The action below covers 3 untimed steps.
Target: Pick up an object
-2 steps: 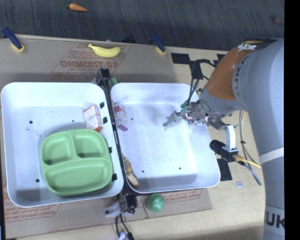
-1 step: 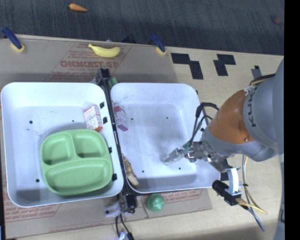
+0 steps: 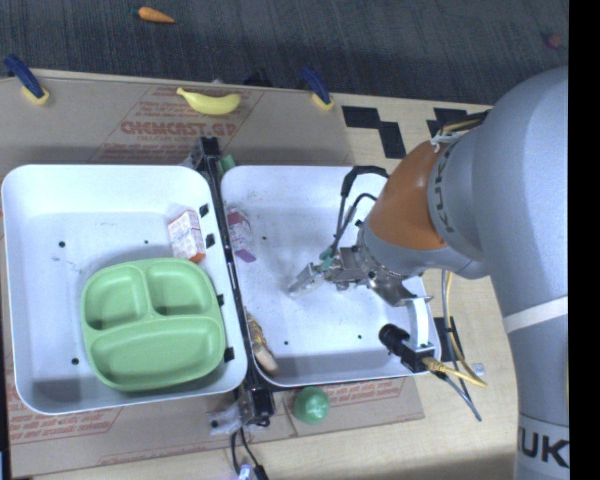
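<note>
In the camera view, the grey arm point(image 3: 480, 198) reached in from the right over the right bin point(image 3: 280, 183), its gripper point(image 3: 310, 278) low above the bare white floor near the bin's middle. Whether the fingers were wide or narrow I could not tell; nothing showed between them.

The nearest candidates lay along the right bin's left wall: a small clear packet with a pink print point(image 3: 239, 232) toward the far end and a tan object point(image 3: 259, 348) by the near corner. The left bin point(image 3: 40, 198) held a green divided tray point(image 3: 155, 321) and a small red-and-white carton point(image 3: 185, 232).

The step looked like a descent with no object secured. The next move probably called for shifting left toward the packet, then closing squarely on it.
</note>
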Tool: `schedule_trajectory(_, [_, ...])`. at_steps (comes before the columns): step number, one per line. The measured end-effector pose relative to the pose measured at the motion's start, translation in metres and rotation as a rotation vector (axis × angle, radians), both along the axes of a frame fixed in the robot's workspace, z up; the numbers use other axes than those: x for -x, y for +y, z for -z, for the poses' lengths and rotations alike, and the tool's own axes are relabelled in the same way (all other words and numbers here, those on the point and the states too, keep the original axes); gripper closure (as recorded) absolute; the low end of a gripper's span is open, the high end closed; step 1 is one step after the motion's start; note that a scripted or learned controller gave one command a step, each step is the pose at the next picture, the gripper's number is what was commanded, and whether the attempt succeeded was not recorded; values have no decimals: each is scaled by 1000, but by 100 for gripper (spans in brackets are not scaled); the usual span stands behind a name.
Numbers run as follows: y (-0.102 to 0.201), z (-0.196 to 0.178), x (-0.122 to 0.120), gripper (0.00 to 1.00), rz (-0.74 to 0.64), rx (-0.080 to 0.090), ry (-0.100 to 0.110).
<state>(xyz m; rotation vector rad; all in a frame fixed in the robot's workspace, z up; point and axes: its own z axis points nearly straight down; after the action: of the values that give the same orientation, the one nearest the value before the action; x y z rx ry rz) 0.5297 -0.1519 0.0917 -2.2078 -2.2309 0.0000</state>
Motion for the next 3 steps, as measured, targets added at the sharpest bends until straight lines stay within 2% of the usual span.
schedule_trajectory(1, [13, 0, -64, 0, 5, 1, -2])
schedule_trajectory(2, [-2, -44, 20, 0, 7, 0, 0])
schedule_trajectory(3, [-49, -74, -40, 0, 5, 3, -3])
